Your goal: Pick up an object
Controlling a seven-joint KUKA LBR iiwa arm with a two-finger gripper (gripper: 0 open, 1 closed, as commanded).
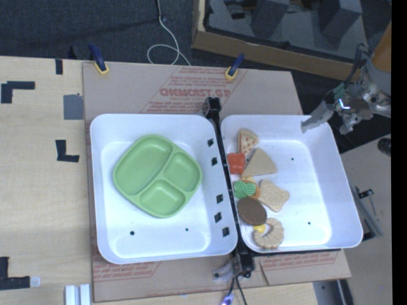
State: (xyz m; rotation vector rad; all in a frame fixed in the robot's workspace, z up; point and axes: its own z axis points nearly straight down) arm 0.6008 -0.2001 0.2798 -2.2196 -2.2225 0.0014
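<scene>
The tool (340, 110) sits at the upper right of the camera view, at the end of the grey arm, hovering over the far right corner of the right bin (318, 189). Two grey fingers splay outward, one pointing left over the bin's rim and one angled down, so the tool looks spread, and nothing lies between them. It is well apart from any object.

By that showing, the task has hardly begun: no object is lifted, and everything rests on the bin floor. The approach, the descent, the closing and the lift all appear left to do.

The objects to choose from are toy foods clustered along the left side of the right bin, near the divider. From the far end to the near end: a pizza slice (247, 140), a red block (236, 162), a tan wedge (259, 164), a green ridged piece (244, 188), a slice of toast (274, 196), a brown disc (252, 211) and a pale ring-shaped piece (269, 234). Several touch or overlap. The right half of this bin is bare white.

The left bin (105, 189) holds a green divided plate (157, 175) with three compartments, lying flat near the middle.

Both bins rest side by side on a sheet of brown cardboard (184, 91), held by two blue clamps (98, 59) at its far edge, on a pale wooden tabletop (38, 202) marked with dark tape pieces. Beyond lies dark carpet (76, 11), a white cable (166, 43) and a framed glass panel (280, 18).
</scene>
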